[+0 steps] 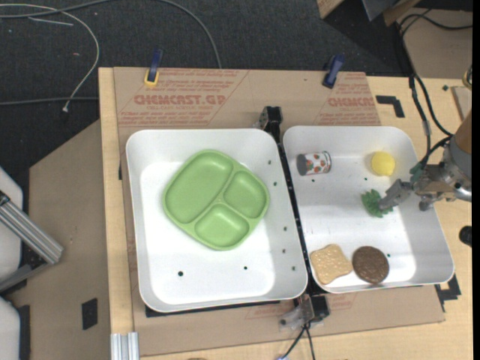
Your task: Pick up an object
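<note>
Pincer [391,196]: right bin's [420,272] right edge, tip touching green toy [373,201]; opening and hold cannot be told.

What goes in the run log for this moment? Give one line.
gripper beside green toy | right bin | nothing seen held | green tray in left bin

Glossy green plastic tray [216,199], smooth white plastic bins [150,276], matt cardboard base [187,96]
</note>
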`<move>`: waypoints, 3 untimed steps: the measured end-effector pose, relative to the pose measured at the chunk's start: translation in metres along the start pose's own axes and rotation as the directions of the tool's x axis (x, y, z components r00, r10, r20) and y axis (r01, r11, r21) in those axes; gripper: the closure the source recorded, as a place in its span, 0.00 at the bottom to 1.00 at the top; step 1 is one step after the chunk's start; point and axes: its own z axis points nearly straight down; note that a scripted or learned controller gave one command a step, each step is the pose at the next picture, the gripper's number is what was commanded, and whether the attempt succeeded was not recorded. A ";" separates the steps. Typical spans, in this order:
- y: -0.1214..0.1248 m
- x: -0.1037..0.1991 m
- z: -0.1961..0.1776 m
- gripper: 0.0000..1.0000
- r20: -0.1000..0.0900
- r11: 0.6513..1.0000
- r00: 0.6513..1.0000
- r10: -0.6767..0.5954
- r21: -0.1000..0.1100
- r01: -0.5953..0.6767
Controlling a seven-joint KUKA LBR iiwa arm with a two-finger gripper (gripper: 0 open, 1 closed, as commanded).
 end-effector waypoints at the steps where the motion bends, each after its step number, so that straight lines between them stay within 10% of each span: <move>1: -0.001 -0.001 0.042 0.00 0.000 1.000 1.000 0.000 0.000 0.000; 2: 0.001 -0.001 0.029 1.00 0.002 1.000 1.000 -0.001 -0.007 0.001; 3: 0.005 0.001 -0.036 1.00 0.006 1.000 1.000 -0.002 -0.013 0.002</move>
